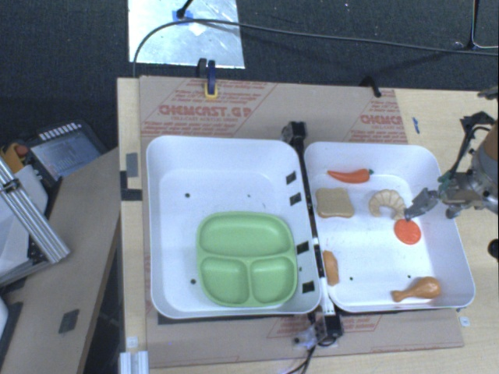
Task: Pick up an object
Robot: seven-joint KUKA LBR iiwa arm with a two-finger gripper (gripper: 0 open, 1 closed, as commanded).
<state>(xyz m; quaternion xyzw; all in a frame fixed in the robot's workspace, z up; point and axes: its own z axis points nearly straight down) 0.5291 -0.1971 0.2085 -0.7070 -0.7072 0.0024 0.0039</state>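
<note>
- Left bin [168, 162]: I log one green divided plate [247, 257] with three compartments, sitting toward the near right corner. The far and left parts of the floor are bare white.
- Right bin [448, 179]: I count six items.
- Red chili pepper [350, 175], lying flat near the far wall.
- Slice of toast [334, 202], near the left wall, just below the pepper.
- Croissant [387, 202], mid-bin, right of the toast.
- Red disc [407, 231], just below the croissant and beside the gripper tip.
- Orange piece [330, 267], tight against the left wall, close to the divider between the bins.
- Chicken drumstick [417, 289], in the near right corner, close to the front wall.
- Gripper [422, 204]: it reaches in over the right rim of the right bin, its tip between the croissant and the red disc. I cannot tell whether the fingers are apart or together, and I see nothing held between them.
- Open room: the middle and near-centre floor of the right bin is bare between the orange piece, the disc and the drumstick.
- Edges: both bins sit side by side on a cardboard sheet [257, 104].
</note>
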